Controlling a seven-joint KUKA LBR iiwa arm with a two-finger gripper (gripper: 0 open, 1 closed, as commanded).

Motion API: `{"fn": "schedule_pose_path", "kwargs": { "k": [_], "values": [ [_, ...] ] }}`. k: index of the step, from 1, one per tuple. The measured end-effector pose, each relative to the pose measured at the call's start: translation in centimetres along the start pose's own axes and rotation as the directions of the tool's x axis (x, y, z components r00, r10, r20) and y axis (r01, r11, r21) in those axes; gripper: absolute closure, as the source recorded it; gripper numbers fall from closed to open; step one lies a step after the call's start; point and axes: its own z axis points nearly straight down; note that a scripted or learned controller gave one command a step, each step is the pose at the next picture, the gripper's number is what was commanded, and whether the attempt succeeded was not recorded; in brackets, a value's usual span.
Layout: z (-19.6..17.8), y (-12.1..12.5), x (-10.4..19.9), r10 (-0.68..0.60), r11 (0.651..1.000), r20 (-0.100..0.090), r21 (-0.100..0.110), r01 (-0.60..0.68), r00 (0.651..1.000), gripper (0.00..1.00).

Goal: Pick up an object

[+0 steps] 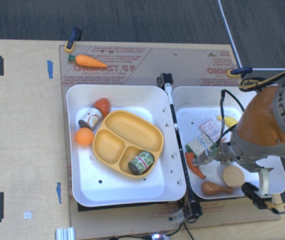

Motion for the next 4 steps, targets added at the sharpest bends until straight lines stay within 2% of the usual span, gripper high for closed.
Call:
{"fn": "schedule_pose_path", "kwargs": {
  "k": [4],
  "values": [
    [0.01, -0.02, 0.07, 0.001, 1.000, 0.001, -0.001, -0.001, 1.000, 0.00]
  ]
}}
